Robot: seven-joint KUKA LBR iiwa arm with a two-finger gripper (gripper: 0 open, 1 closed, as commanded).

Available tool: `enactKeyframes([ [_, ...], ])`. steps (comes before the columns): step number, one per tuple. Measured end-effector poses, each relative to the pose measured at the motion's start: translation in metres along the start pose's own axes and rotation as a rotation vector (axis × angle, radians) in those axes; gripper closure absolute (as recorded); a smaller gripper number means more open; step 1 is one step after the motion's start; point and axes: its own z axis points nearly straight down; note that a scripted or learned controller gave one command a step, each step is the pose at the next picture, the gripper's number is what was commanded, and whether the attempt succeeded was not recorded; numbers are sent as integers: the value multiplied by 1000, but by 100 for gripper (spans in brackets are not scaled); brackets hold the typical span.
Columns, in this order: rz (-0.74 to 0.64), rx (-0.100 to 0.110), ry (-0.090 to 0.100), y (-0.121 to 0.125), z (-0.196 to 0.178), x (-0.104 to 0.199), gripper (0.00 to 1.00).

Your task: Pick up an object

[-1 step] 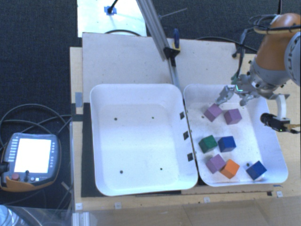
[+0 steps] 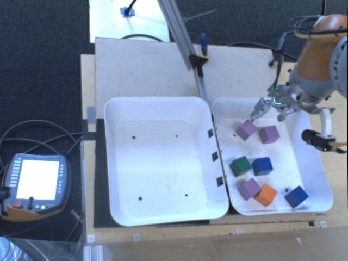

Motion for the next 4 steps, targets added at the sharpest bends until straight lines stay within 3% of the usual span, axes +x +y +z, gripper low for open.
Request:
enactKeyframes([
  [1,2,5,1,-8,56,7,0],
  [2,1,-21,-4,-1,80,6,0],
  [3,1,-4,-1,-6,78,6,100],
  [4,3,-5,-1,-6,32,1,100],
])
